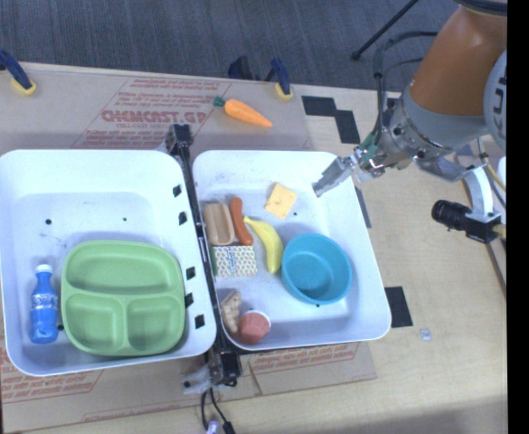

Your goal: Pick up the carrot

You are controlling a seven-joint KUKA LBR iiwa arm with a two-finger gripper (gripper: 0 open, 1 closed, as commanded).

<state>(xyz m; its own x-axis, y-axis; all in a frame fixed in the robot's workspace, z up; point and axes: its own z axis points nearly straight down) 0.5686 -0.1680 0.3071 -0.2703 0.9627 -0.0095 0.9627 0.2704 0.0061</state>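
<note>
The carrot is lying outside both bins, on the cardboard just beyond the far rim of the right bin, near that bin's far left corner, with its green top pointing left and its orange tip pointing right. Nothing is touching it. Taking the right bin as the landmark, the gripper is hanging over its far right corner, well apart from the carrot and off to its right; whether the pincer is spread or pressed together I cannot tell, since it is showing as one pale blur, and nothing is visibly sitting between its tips. Inside the right bin a cheese wedge is lying nearest the gripper, with a hot dog, a banana and a blue bowl spreading toward the near side. To the right bin's left, the left bin is holding a green tray and a blue bottle. Judging from this, the approach is the step in hand and the grasp is not yet begun. The next move is calling for a sweep leftward and away past the right bin's far rim, then a descent straddling the carrot across its narrow width, clearing the rim and the blue clamp standing just beyond.
</note>
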